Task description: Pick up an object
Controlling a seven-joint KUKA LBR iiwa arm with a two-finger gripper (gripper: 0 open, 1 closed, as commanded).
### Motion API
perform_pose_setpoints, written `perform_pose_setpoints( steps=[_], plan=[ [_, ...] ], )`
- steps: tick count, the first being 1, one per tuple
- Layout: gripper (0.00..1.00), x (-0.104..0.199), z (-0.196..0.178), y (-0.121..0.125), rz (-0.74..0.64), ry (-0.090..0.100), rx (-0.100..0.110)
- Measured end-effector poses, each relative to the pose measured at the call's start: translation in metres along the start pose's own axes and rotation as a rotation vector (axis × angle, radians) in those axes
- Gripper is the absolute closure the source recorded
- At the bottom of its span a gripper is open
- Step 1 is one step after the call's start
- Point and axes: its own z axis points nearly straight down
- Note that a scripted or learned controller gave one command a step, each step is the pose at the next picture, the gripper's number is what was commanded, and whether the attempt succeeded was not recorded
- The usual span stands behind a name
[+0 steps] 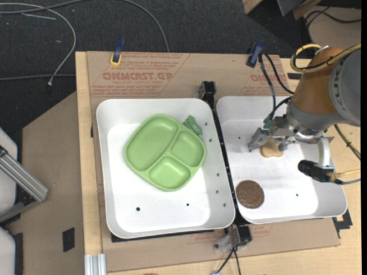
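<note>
The grey arm with its orange band reaches in from the right and hangs low over the far half of the right bin. Its jaws sit directly above a small tan lump, which lies on the bin floor. The wrist hides how the jaws stand, so it cannot be told whether they are wide, narrow, or closed on the lump. The lump looks to be resting on the white floor, right under the jaws. A brown round disc lies flat in the same bin, near its front left corner and well apart from the lump. The left bin holds a light green plate divided into three compartments, which lies turned at an angle in the middle. A small dark green piece touches the plate's far right edge. The two bins stand side by side on a cardboard-covered counter with red lettering. Two blue clamps grip the counter's far edge.
</note>
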Motion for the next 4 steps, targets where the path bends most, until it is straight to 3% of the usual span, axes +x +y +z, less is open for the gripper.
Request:
perform_pose_setpoints(
  steps=[1,2,4],
  plan=[
    [0.0,0.0,0.024,0.001,0.001,-0.002,-0.005],
    [1.0,-0.001,0.009,0.004,0.002,-0.005,-0.016],
    [1.0,0.002,-0.084,-0.006,0.0,-0.004,-0.012]
  ],
)
